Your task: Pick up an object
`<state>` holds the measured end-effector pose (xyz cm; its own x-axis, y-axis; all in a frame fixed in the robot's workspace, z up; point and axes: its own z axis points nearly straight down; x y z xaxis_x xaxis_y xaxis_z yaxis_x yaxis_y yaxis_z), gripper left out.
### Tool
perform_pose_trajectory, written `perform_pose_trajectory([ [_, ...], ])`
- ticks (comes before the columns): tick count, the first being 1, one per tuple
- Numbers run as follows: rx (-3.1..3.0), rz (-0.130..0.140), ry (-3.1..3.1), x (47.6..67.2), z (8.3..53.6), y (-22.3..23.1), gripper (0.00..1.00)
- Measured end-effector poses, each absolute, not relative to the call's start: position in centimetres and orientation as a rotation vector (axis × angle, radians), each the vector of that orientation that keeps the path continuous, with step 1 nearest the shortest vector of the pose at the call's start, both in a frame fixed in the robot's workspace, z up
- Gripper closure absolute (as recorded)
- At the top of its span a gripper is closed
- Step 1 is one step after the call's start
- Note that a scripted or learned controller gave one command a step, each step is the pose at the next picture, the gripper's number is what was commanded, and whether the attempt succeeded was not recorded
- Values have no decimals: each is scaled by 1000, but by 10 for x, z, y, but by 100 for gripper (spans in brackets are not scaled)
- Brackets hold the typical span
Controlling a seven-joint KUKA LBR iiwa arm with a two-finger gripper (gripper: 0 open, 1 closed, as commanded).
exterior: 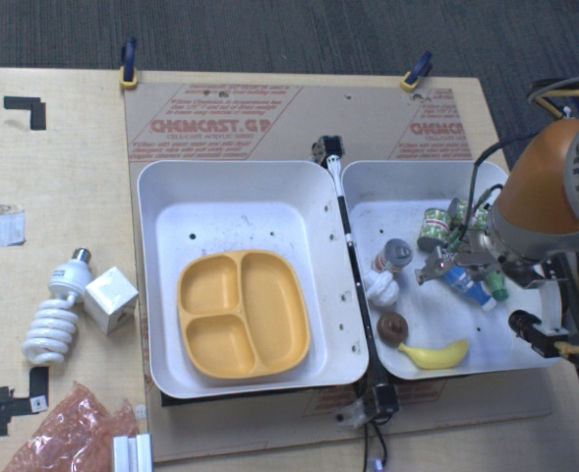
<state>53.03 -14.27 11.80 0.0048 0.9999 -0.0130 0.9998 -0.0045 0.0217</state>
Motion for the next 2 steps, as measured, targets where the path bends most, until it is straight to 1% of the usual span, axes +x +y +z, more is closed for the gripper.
perform_pose_trajectory([
  [1, 2224, 0, 2220, 491, 92, -112, 0],
  [2, 2224, 2, 2216, 493, 102, -113, 100],
])
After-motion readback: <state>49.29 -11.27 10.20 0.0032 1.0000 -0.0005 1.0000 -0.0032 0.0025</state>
